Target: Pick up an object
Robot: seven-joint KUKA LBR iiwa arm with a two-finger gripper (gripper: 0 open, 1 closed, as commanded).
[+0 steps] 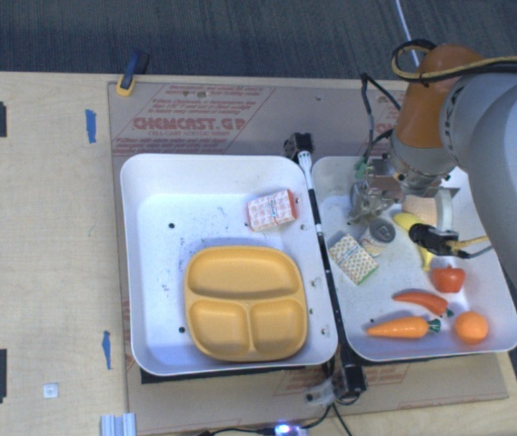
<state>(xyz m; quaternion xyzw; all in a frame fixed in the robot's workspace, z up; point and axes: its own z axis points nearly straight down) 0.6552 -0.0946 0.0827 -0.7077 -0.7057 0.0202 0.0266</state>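
Observation:
My gripper hangs low over the far left part of the right bin. Just in front of it lies a small grey round disc. A patterned packet lies nearer the bin's left wall. A yellow banana-like piece sits to the gripper's right, partly hidden by the wrist. Toward the front lie a red tomato, a red chili, a carrot and an orange. I see nothing held.
The left bin holds a yellow divided tray at its front and a small red-and-white packet near its back right. The ridge between the bins runs just left of the gripper.

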